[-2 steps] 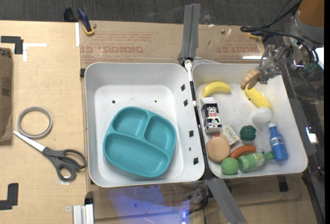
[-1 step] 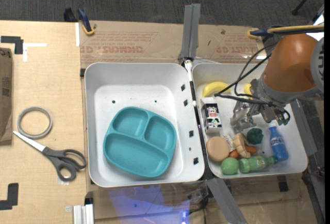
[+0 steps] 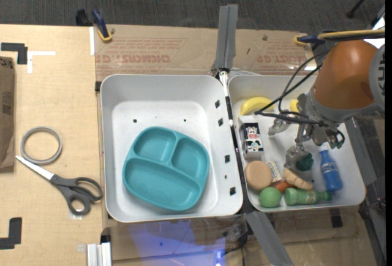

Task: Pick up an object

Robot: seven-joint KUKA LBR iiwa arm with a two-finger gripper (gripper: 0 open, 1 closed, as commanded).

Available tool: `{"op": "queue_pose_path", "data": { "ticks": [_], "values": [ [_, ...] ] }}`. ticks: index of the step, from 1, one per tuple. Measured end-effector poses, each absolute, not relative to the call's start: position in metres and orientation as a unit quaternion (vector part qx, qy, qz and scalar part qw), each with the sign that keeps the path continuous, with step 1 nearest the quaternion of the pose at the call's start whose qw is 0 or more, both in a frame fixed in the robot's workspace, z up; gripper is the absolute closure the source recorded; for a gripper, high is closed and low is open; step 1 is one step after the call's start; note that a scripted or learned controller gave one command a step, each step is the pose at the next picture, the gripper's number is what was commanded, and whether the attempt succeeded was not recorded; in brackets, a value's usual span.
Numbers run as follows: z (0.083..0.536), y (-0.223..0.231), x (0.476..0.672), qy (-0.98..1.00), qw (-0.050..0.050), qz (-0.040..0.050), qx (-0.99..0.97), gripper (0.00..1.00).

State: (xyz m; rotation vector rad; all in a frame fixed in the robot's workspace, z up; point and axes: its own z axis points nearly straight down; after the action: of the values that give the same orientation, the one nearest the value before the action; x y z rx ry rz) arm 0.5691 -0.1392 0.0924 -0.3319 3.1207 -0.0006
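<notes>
Toys fill the right white bin [image 3: 352, 194], and the grey arm with the orange band [image 3: 343, 78] hangs over that bin. Its pincer [image 3: 301, 149] points down into the middle of the pile. I cannot tell if the pincer is open or closed, because the metal parts blur together there. Nothing can be seen held in it.

Right under the pincer lies a small dark green round toy [image 3: 304, 163]. It looks like the closest thing to grab, I think. Just to the right of it stands a blue plastic bottle [image 3: 329, 173], with its long side running from the far end of the bin toward the near end. Nearer the front edge lie a tan carrot-shaped toy [image 3: 298, 179], a green ball [image 3: 269, 197] and a long green toy [image 3: 304, 197] that lies sideways. To the left of the pincer are a round tan toy [image 3: 258, 174] and a small black and white box [image 3: 252, 138]. The box has a picture on it, but the words are too small to read. A yellow banana toy [image 3: 256, 104] sits at the far end.

The left white bin [image 3: 116, 136] holds a teal plastic plate with three parts [image 3: 165, 167].

The brown cardboard sheet [image 3: 153, 50] on the table behind the bins has red letters, upside down. They seem to say "CHEMCO", but I am not sure.
</notes>
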Motion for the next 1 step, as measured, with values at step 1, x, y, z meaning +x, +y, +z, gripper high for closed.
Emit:
{"op": "queue_pose_path", "data": {
  "ticks": [1],
  "values": [
    [0.0932, -0.1241, 0.6304, 0.995, 0.003, -0.0002, -0.1, 0.0]
  ]
}}
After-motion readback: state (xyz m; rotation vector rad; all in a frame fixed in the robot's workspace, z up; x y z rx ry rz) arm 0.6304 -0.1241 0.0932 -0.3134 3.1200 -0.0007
